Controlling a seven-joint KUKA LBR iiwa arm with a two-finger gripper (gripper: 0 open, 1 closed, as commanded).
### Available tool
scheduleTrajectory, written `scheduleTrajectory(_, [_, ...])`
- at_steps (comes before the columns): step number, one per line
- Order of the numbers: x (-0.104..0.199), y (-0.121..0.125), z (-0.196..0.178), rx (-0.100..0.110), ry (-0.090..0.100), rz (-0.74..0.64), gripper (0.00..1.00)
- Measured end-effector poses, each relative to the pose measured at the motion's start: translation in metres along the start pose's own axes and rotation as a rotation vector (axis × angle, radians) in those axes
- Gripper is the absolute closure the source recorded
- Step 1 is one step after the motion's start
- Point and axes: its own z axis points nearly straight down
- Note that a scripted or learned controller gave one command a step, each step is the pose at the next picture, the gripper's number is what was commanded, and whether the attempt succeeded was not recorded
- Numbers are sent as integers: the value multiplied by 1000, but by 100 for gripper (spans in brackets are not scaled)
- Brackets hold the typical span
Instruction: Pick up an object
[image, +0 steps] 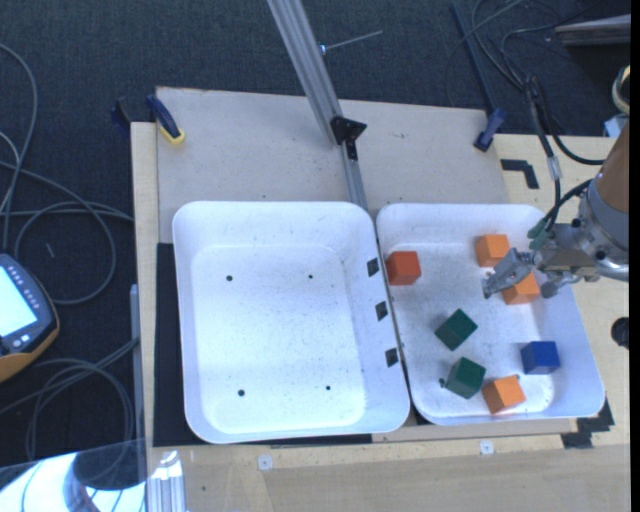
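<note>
The right bin (560, 400) holds several small blocks. Orange blocks lie at the far left (403, 267), the far middle (491, 249), the right (522, 293) and the near edge (503, 393). Two green blocks (456, 328) (466, 377) sit in the middle, with a blue one (539, 357) to their right. My gripper (522, 284) reaches in from the right and hangs over the right orange block. It is open, with one finger on each side of that block, which looks to rest on the bin floor.
The left bin (200, 300) stands beside the right one, sharing a raised rim with black tabs (381, 310). A slanted metal pole (320, 85) rises behind the bins. Cables lie on the floor at left and top right.
</note>
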Motion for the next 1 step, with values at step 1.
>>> scheduleTrajectory(1, [30,85,79,3,1,-5,0])
